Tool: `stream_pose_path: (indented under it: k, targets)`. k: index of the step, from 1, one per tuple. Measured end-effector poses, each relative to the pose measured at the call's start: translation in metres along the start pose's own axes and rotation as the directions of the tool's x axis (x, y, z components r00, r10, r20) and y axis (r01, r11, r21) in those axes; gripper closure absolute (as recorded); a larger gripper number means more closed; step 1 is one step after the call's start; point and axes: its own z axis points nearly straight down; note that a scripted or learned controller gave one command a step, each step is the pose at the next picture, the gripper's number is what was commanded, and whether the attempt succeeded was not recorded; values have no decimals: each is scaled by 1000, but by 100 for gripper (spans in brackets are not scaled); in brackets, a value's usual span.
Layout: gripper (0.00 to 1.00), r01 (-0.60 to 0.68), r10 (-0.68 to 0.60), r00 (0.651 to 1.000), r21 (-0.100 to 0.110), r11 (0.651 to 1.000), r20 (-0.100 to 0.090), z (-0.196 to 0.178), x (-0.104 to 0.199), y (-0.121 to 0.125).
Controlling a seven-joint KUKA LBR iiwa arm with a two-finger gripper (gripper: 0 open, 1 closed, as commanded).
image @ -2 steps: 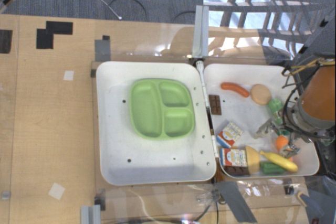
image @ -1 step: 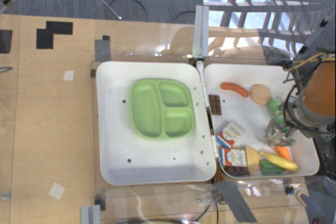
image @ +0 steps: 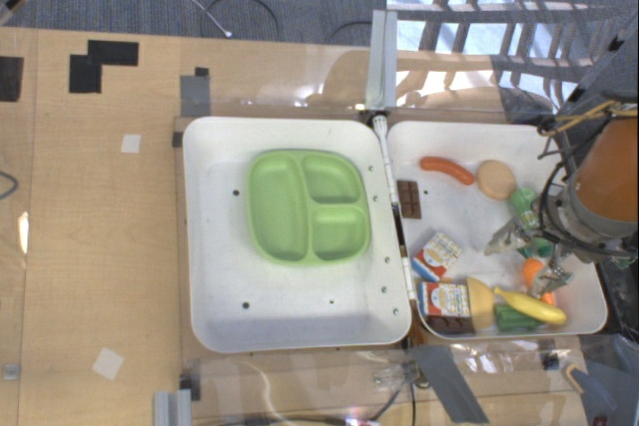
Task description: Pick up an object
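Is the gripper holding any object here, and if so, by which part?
Cannot be told: the two-finger gripper sits low over the right white bin among green and orange items, nothing clearly between its fingers.

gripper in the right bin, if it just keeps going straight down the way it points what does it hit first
Most likely the small orange piece right under the gripper, with the green object close beside it. Depth is hard to judge from this slanted view, so it could reach the right bin floor instead.

We count two white bins [image: 215, 314], one green plate [image: 305, 207], one sausage [image: 446, 171], one banana [image: 531, 305].
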Motion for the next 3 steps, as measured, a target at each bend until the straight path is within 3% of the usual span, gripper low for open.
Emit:
stream_pose_path:
  k: [1, 2, 3]
  targets:
    - [0, 128, -128, 992, -14, 992, -11, 14, 5, -5]
    - [100, 129, -129, 992, -1, 992, 1, -1, -1, -7]
    - [0, 128, -128, 992, -3, 992, 1, 0, -1, -7]
